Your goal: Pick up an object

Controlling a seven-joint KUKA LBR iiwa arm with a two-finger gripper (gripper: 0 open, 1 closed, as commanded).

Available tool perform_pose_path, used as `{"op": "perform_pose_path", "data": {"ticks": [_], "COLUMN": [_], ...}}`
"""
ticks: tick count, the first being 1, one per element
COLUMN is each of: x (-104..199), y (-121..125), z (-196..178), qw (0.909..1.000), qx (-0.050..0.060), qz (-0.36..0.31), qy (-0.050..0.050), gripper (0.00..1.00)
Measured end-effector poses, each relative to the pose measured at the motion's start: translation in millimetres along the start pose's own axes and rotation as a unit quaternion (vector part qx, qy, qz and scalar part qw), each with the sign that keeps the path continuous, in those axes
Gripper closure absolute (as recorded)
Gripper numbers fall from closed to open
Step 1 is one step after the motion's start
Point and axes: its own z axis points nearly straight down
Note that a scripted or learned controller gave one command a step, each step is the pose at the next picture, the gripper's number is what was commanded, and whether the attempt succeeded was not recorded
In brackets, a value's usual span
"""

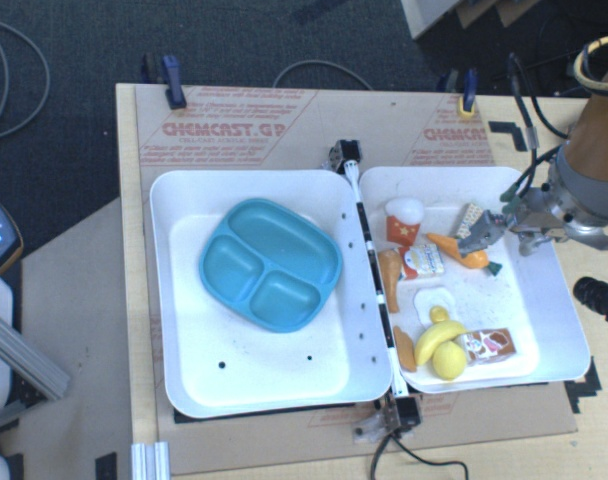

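The gripper [481, 231] hovered low over the carrot [458, 249]; whether it gripped anything could not be told. Nothing looked lifted yet, so the pick seemingly remained.

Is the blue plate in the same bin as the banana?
No, the blue plate lies in the left bin, while the banana lies in the right bin.

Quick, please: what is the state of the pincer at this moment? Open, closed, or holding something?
Pincer: low over the right bin, just above the toy carrot. Whether it is open, closed or gripping cannot be told from this view.
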Motion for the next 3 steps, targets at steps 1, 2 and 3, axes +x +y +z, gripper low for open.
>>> {"op": "perform_pose_path", "data": {"ticks": [1,2,3], "x": [-51.1,-34.7,-35.0], "y": [67.1,60.6,62.4], "z": [128.6,160.0,147.1], "qw": [1.0000,1.0000,1.0000], "qx": [0.001,-0.002,-0.006], "qz": [0.001,0.000,0.001], "qy": [-0.001,0.000,-0.001], "gripper": [0.00,0.00,1.00]}}
